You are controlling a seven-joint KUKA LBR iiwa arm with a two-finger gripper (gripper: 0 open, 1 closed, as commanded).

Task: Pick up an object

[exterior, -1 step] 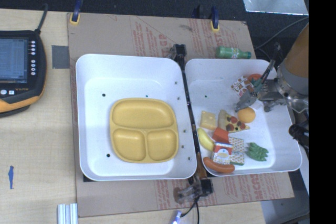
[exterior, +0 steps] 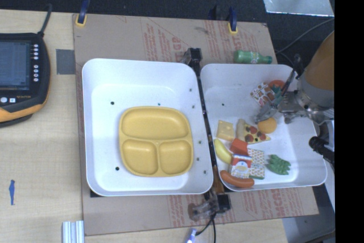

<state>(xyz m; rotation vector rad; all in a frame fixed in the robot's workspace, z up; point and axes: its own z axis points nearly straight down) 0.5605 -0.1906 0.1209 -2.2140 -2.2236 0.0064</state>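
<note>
While the tool [exterior: 267, 112] hangs over the right bin [exterior: 227, 79], grip unclear, one yellow tray [exterior: 154, 140] fills the left bin [exterior: 99, 122]'s middle, its margins open.

Scene is being lit evenly from overhead, fairly bright. Left bin [exterior: 96, 122] floor is being washed out to near-white glare. Soft short shadows are being cast inside bin walls. Overall image is being rendered soft, low-res; small items in right bin [exterior: 227, 85] are being blurred.
</note>
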